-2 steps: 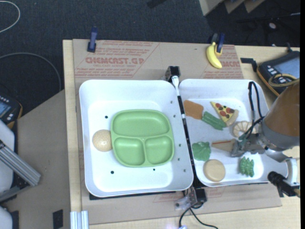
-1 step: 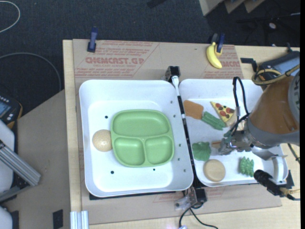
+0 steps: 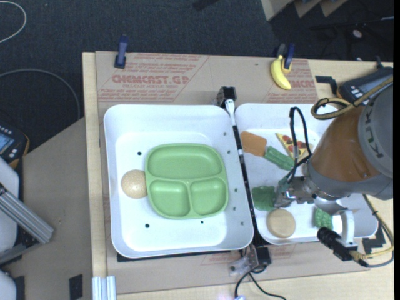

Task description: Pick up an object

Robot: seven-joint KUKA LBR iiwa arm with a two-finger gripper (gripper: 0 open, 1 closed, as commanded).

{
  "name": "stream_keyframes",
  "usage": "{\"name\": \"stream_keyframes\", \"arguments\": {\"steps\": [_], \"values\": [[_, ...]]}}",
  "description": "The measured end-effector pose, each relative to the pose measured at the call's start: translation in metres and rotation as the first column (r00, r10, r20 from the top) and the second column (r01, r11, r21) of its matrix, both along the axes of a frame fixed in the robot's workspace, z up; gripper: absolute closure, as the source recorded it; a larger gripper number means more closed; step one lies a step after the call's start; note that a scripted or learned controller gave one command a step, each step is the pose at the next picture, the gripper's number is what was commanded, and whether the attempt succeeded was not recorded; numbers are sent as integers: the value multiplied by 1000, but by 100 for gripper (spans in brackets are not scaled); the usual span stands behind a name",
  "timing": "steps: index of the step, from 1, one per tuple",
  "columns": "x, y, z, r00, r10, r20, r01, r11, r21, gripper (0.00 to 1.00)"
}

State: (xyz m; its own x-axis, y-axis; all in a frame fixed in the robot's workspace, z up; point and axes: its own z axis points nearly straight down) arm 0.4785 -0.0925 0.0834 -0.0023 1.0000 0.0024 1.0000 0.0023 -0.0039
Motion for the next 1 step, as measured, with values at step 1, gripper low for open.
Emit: {"name": "stream_keyframes", "arguments": {"steps": [1], "values": [[4, 74, 170, 1000, 8, 22, -9, 1000, 1, 100]]}}
